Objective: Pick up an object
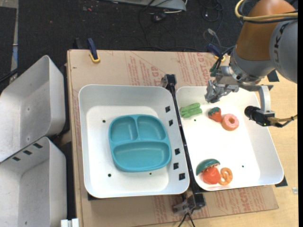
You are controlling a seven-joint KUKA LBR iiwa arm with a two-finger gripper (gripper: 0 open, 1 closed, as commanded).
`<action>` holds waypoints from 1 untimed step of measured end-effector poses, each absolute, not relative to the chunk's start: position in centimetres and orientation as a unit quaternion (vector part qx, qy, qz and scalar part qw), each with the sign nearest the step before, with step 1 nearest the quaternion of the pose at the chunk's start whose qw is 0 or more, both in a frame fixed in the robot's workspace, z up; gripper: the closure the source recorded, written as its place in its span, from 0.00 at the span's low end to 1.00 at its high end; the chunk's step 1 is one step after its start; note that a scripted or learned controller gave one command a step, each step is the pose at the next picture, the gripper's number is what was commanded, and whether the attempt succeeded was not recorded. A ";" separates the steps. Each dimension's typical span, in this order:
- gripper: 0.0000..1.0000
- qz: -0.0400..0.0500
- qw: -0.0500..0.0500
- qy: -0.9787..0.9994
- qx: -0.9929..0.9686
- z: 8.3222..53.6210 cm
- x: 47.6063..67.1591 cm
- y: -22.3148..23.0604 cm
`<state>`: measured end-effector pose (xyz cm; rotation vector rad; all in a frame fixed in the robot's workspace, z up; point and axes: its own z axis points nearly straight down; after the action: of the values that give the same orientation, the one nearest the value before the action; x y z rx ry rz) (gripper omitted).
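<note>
Camera view puts your tool over the far left part of the right bin, hanging above the bin floor with nothing visibly between its tips — from this slant you cannot tell whether it stands open or closed. Just near of it lies a green piece, and to the right of that a small red and green piece beside a pink ring. At the bin's near edge sit a red piece with a teal cap and an orange ring, touching or nearly so. Over in the left bin rests a teal divided tray. By these signs the pick is not yet made — every object rests on a bin floor, and descent, closing and lift all look left to do.
</note>
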<state>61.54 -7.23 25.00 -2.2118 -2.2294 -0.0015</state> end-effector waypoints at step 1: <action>1.00 0.000 0.002 -0.710 -0.704 23.8 60.0 -1.4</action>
<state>59.99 -1.36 23.76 -2.2097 -2.2280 0.0009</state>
